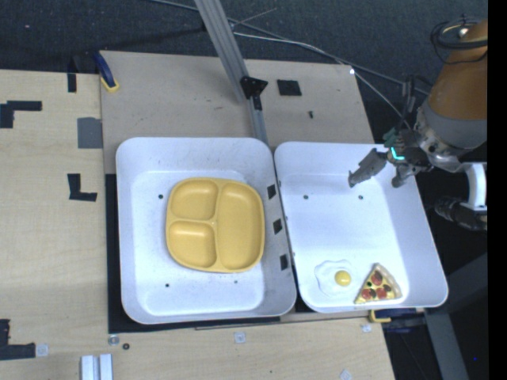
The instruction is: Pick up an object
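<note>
1. A toy fried egg (pixel 334 277) lies flat on the floor of the right bin (pixel 356 220), close to that bin's front wall.
2. A toy pizza slice (pixel 379 284) lies just beside the egg, on the side away from the left bin, in the right bin's front corner; its point faces the back of the bin.
3. The rest of the right bin's floor shows bare white, with a few small dark dots.
4. The claw (pixel 379 171) hangs over the right bin's back corner on the arm's side, well apart from the egg and the pizza slice. Its two dark fingers are spread, with nothing between them.
5. The arm (pixel 459 93), grey with an orange band, stands beyond the right bin's outer wall.
6. The left bin (pixel 142 236) touches the right bin and holds a yellow divided plate (pixel 215 224) with three compartments, lying flat near its middle.
7. Both bins rest on a tan surface (pixel 174 93).
</note>
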Controlling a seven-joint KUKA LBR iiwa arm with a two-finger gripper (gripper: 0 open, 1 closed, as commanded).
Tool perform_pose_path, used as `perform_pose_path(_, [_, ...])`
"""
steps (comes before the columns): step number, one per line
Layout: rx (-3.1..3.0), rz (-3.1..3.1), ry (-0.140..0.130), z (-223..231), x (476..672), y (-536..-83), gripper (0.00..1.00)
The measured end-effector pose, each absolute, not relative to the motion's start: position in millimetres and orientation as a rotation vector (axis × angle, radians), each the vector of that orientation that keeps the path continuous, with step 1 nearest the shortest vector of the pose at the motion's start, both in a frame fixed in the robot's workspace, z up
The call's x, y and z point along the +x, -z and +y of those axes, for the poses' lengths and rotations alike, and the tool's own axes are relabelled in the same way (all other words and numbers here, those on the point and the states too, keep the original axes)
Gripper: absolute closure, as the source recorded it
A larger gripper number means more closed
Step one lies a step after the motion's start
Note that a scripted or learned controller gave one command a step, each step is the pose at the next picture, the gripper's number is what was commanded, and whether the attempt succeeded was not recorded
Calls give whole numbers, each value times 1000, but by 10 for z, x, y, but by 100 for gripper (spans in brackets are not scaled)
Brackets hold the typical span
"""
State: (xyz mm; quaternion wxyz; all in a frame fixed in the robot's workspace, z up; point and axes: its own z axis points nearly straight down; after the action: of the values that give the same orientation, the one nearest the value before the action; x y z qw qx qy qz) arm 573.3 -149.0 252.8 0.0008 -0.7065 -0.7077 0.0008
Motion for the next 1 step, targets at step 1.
perform_pose_path(1, [-2219,-2223,-2,-1490,5734,-2530,0])
